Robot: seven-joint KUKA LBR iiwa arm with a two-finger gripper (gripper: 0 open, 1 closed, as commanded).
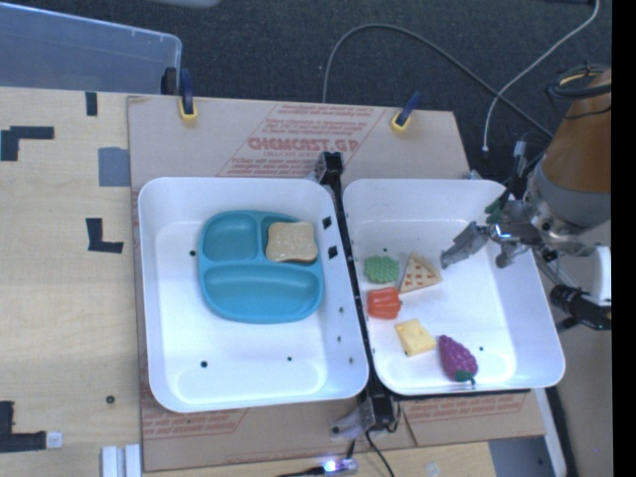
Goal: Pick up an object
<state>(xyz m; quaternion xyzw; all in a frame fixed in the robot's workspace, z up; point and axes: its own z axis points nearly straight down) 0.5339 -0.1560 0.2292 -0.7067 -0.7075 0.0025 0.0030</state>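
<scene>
A: While the two-finger gripper (475, 243) hangs over the right-hand shallow white bin (517, 311), which piece should it go for?

B: I judge the triangular toy pizza slice (419, 273); it lies nearest, just beyond and below the fingertips. The fingers look parted, one dark prong reaching toward the slice, with nothing pinched between them.

A: What else lies around it?

B: A round green toy vegetable (381, 268) sits just past the slice, a red-orange block (384, 302) beyond and nearer the front, then a yellow cheese-like wedge (415, 337) and a purple bunch of toy grapes (457, 357) further toward the front edge.

A: How to do it well?

B: Centre over the slice, keep the spread, and come straight down so the green piece isn't nudged.

A: Room to move?

B: Bare floor lies directly beneath the fingers. The divider wall sits beyond the green piece, so stop short. The left white bin (169, 296) holds a blue sectioned plastic plate (253, 286) bearing a toast slice (291, 241).
</scene>
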